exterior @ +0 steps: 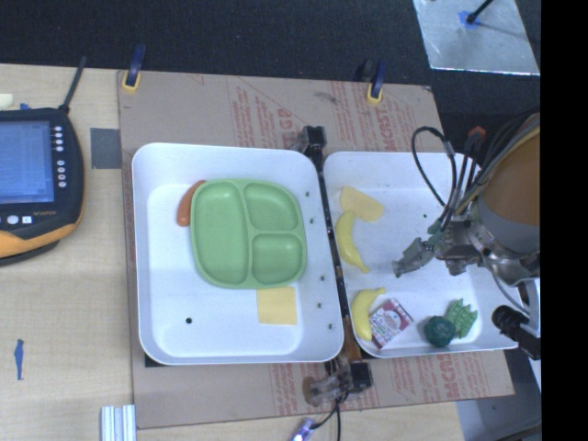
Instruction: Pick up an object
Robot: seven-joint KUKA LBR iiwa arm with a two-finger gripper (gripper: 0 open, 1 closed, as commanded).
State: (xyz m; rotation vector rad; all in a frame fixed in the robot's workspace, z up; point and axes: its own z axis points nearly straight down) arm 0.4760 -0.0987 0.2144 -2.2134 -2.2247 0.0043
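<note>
You see the gripper [411, 259] hanging over the right bin [404, 168], its fingers too dark and small to read, nothing visibly between them, with two bananas [349, 241], a packet [390, 322] and broccoli [449, 323] nearby.

green tray [246, 233], yellow banana [348, 241], white bins [152, 274], orange sausage [186, 203]

Teach pendant [32, 184] left of bench
</note>
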